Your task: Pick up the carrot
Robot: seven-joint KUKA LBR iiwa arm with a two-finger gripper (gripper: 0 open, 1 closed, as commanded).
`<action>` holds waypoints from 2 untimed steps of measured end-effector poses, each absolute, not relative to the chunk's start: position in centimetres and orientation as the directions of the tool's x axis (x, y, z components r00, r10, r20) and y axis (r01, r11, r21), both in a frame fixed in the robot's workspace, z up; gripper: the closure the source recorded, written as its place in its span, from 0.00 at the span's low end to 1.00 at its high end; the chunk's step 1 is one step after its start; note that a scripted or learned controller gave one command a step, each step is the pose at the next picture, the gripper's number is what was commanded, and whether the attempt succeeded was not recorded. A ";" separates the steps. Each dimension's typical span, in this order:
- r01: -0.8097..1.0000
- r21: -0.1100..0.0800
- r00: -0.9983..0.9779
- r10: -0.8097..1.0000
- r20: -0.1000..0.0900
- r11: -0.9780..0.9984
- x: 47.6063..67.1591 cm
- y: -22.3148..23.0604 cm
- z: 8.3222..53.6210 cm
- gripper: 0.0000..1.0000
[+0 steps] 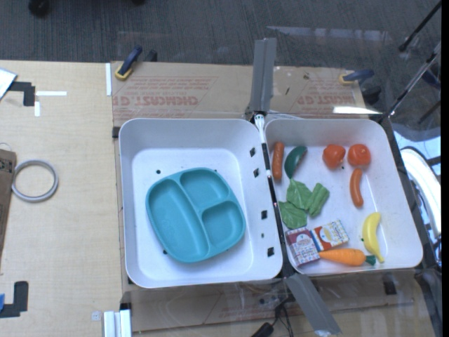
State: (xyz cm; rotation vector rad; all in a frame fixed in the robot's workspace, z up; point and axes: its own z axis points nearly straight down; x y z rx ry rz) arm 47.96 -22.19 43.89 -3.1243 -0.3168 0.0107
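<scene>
Orange carrot with a green tip lies flat along the right bin's near wall, tip pointing right

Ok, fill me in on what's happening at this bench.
Nothing is being handled at this moment. The carrot lies untouched near the front edge of the right bin, touching a small red-and-white carton and close to a banana. The left bin holds a teal divided plate.

Right edge: pale curved piece, dark rim, cropped; cannot tell whether it belongs to robot
</scene>
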 end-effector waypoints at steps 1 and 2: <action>0.203 -0.003 0.979 0.203 -0.008 -0.979 48.0 -22.2 43.8 1.00; 0.203 -0.003 0.979 0.203 -0.008 -0.979 48.0 -22.2 43.8 1.00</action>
